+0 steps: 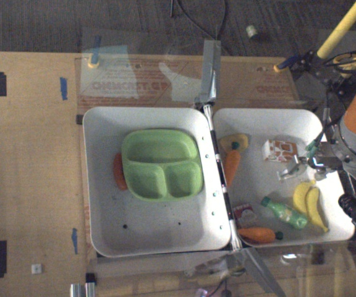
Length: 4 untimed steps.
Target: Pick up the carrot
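An orange carrot with a green top lies in the right bin against the divider, pointing toward the front. A second orange carrot lies flat at that bin's front edge. My gripper hangs over the right half of the same bin, just below the small milk carton and well to the right of the first carrot. Its fingers stand apart, open, with nothing between them.
A green bottle and yellow bananas lie at the right bin's front right, with a small red-and-white box near the divider. A yellow item sits above the carrot. The left bin holds a green divided plate and an orange-red piece.
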### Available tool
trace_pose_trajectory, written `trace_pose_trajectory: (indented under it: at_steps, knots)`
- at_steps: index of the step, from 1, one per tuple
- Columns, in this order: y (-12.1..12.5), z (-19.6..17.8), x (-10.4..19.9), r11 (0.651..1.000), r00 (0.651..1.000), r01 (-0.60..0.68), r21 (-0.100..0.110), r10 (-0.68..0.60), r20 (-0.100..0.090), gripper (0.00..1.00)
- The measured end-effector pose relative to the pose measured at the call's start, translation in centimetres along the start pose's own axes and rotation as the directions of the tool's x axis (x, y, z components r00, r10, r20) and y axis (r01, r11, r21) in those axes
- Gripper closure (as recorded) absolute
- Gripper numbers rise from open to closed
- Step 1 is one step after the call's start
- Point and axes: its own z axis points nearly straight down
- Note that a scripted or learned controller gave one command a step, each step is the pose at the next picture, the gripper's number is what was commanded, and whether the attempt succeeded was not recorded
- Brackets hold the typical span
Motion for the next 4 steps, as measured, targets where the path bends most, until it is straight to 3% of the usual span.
trace_pose_trajectory:
  at_steps: [1,2,3,4]
  knots:
    - [4.5,13.8,1.8,0.970,0.971,0.241,-0.011,-0.241,0.004,0.00]
    - [4.6,12.7,1.1,0.973,0.973,0.232,-0.018,-0.232,0.012,1.00]
    - [5.6,4.2,8.1,0.908,0.908,0.418,-0.003,-0.418,0.002,1.00]
    - [0.3,4.3,13.3,0.853,0.853,0.522,-0.001,-0.522,0.001,1.00]
